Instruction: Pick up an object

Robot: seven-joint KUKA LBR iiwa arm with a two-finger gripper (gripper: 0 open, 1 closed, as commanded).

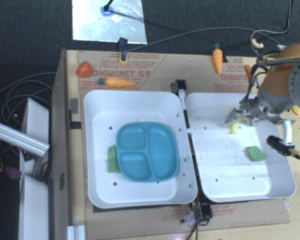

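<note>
Right of centre in the frame, the claw [238, 118] hangs low over the right bin [225, 184]; whether it is clenched I cannot tell. A small yellow object [234, 128] lies just beneath it. A green object [256, 153] sits lower right, apart.

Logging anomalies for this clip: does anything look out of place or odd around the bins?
Yes. Toy vegetables lie outside the bins on the back board: a tomato and carrot at left, another carrot at right. A green item sits wedged beside the blue divided plate.
</note>
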